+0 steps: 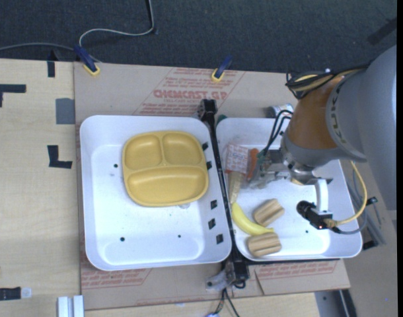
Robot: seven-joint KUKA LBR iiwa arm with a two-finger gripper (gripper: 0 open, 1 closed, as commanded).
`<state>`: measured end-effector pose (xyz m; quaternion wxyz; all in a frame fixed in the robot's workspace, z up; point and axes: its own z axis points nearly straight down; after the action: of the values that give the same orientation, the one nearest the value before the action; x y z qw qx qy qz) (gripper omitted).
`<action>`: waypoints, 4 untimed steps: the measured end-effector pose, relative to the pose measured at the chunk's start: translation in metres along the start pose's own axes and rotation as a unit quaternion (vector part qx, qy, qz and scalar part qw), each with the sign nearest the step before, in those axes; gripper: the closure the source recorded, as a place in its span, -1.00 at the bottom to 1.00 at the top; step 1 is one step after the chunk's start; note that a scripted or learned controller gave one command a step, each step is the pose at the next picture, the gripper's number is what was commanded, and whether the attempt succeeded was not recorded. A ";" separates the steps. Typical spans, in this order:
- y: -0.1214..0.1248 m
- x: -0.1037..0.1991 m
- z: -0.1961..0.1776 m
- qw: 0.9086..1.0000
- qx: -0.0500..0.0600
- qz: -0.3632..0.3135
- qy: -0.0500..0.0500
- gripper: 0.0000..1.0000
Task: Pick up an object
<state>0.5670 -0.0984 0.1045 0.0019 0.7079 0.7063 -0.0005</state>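
Arm (333, 121): reaches in from the right, over the right bin (340, 243).
Claw (264, 170): low over clutter at that bin's upper left; I cannot tell its state.
Right bin contents: banana (246, 222), two tan bread-like pieces (268, 211) (263, 244), a clear packet (236, 157).
Left bin (99, 197): yellow divided plate (166, 168).

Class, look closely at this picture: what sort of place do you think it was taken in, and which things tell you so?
Probably a robotics lab bench. A grey arm reaches over two white bins, holding toy items: a banana and a yellow divided plate.
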 end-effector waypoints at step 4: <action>0.068 -0.004 0.008 1.000 -0.001 0.000 -0.003 1.00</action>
<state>0.6348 -0.1027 0.0964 0.0043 0.7079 0.7063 -0.0019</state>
